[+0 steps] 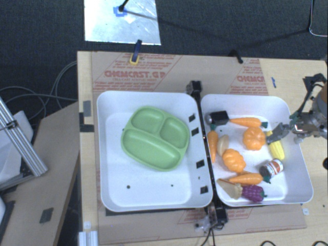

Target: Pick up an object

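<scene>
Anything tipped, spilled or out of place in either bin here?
Nothing spilled. The toy food sits jumbled in the right bin; a small can lies on its side. The green divided plate lies skewed in the left bin.

Left bin (110, 188) holds a green tray (155, 137); right bin (300, 181) holds carrots, pumpkins, corn (277, 149), grapes (253, 192), a can (272, 168); gripper (281, 132) hovers above the corn

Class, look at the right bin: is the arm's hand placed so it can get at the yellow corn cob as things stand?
Probably yes. The hand hovers at the right bin's right edge, just above the corn cob, with nothing lying over the cob.
</scene>
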You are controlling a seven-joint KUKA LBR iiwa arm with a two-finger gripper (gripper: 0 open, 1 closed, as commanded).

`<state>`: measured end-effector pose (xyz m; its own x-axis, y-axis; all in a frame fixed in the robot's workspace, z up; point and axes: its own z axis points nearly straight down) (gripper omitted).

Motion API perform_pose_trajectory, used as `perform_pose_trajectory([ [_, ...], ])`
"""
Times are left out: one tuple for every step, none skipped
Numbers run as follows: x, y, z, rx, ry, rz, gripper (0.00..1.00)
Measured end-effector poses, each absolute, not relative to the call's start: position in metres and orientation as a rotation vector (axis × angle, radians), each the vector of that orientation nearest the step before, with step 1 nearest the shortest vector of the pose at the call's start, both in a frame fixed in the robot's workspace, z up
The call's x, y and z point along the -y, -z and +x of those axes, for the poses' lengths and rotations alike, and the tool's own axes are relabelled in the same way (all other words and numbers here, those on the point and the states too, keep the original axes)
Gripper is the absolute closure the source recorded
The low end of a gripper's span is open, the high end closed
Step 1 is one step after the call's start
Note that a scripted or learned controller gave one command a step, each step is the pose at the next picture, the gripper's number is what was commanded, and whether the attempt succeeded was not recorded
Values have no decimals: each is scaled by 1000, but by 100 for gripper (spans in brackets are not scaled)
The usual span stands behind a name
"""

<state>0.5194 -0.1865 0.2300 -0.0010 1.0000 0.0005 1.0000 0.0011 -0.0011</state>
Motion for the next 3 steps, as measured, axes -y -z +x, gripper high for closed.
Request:
perform_pose_trajectory([
  [183, -187, 515, 2222, 0, -2219, 0],
  [180, -141, 523, 2221, -1, -2218, 0],
  [180, -89, 523, 2221, -1, -2219, 0],
])
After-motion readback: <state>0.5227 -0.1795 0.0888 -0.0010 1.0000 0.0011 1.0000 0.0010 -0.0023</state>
